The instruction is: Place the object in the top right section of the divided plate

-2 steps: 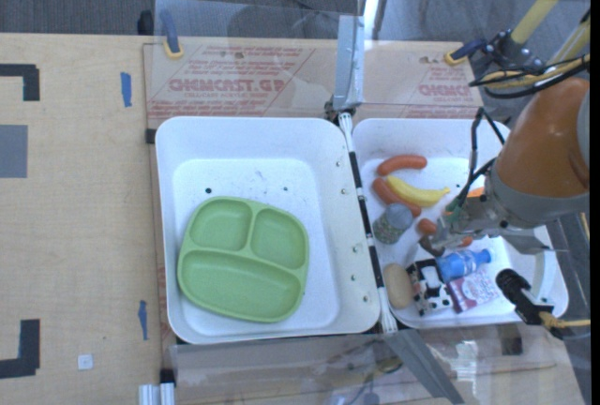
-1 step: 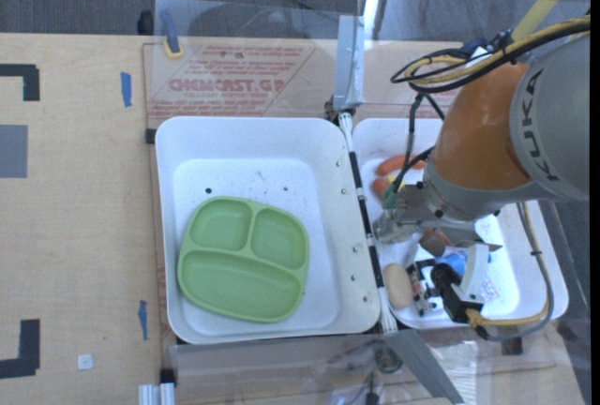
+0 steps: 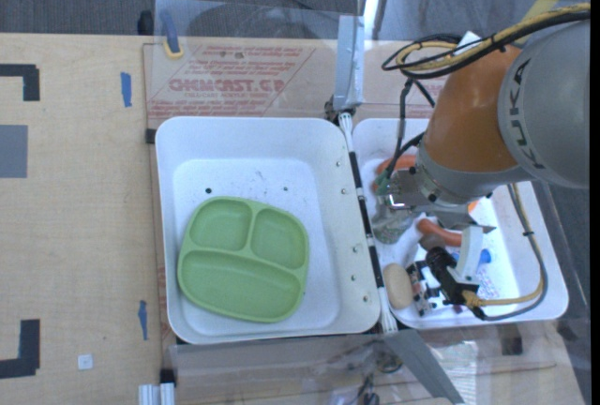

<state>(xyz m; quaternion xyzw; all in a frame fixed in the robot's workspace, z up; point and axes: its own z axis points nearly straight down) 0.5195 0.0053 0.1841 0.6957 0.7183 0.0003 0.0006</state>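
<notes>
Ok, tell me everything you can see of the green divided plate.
The divided plate is pale green, looks like matte plastic, and has a rounded-rectangle outline. Raised ridges split it into three sections: two smaller ones along the top and one long one along the bottom. All three look bare. It lies flat, slightly rotated, on the floor of the left white bin, apart from the walls.

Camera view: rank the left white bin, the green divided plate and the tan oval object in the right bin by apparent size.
1. Left white bin
2. Green divided plate, lying inside that bin
3. Tan oval object, far smaller than the other two
</notes>
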